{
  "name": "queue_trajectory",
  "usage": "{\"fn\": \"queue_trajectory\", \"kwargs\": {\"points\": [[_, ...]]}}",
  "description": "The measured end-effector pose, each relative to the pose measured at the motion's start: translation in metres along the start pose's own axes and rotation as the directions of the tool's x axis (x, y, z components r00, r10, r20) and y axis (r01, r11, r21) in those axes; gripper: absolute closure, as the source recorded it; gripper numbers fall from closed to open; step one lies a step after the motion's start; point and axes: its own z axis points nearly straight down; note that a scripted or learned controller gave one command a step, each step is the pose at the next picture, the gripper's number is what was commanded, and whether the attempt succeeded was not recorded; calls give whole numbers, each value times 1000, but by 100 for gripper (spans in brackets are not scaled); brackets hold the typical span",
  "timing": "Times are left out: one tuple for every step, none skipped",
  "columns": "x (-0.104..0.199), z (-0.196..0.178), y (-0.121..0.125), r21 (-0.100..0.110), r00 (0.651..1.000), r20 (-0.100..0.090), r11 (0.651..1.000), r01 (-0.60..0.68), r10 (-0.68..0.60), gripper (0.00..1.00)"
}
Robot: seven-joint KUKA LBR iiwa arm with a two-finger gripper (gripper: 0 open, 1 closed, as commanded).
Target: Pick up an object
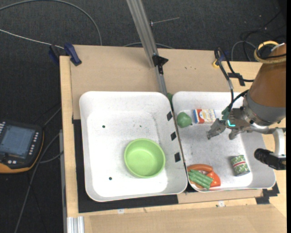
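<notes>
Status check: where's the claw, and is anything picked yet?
Claw open, nothing between fingers, over right bin. Nearest: small carton, green ball. Can and veggie plate nearer front. Green bowl in left bin.

A black-and-orange pendant [18, 145] lies left of the bench [113, 68], cables [68, 13] behind.

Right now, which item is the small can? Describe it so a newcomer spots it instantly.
Go to the right bin, then its near right corner. The small can lies there alone, with a green patterned label. The green ball and carton sit at the far side.
</notes>
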Motion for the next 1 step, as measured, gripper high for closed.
{"fn": "queue_trajectory", "kwargs": {"points": [[0, 0, 0, 0, 1000, 0, 1000, 0, 0, 0]]}}
